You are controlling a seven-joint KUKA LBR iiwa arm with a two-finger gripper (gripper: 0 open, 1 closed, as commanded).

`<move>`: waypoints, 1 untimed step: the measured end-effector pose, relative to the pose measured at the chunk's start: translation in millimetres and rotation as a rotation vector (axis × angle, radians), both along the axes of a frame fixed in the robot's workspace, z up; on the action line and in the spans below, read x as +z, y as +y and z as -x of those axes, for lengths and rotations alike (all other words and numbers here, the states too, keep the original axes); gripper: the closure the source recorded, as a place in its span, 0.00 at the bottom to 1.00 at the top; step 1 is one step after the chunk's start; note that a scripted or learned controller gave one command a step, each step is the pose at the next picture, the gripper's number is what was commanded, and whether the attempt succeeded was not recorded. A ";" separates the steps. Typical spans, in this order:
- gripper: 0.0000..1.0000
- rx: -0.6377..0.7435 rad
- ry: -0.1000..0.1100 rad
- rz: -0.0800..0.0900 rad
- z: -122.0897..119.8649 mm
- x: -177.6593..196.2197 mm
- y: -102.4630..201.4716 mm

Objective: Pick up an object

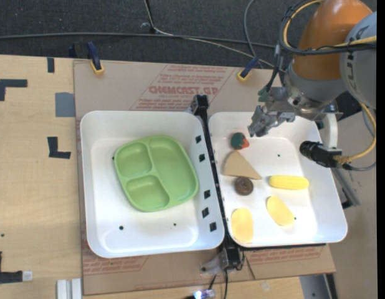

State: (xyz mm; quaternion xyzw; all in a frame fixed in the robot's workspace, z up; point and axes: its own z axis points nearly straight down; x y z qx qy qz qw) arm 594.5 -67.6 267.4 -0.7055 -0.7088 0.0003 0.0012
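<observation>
Right, the task names no one object; the candidates all lie in the right bin. Nearest the claw is a small red-and-green piece, maybe a strawberry, hard to say at this res, sitting just below-left of the fingertips and apart from them. Further down from the claw: a tan wedge, w/ a brown round disc touching or nearly touching its lower edge. Down and to the right of the claw lies a yellow corn cob, and below that two pale yellow ovals, one under the corn and one near the bin's front-left corner. The claw hangs over the back of the right bin, fingers pointing down-left; nothing is between them, but how far apart they stand I can't tell from this angle. Well to the claw's left, across the divider, the left bin holds a green sectioned tray, 3 compartments, lying flat
</observation>
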 end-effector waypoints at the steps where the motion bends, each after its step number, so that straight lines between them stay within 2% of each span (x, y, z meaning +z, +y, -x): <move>1: 1.00 0.001 0.000 0.000 13.9 -2.3 45.1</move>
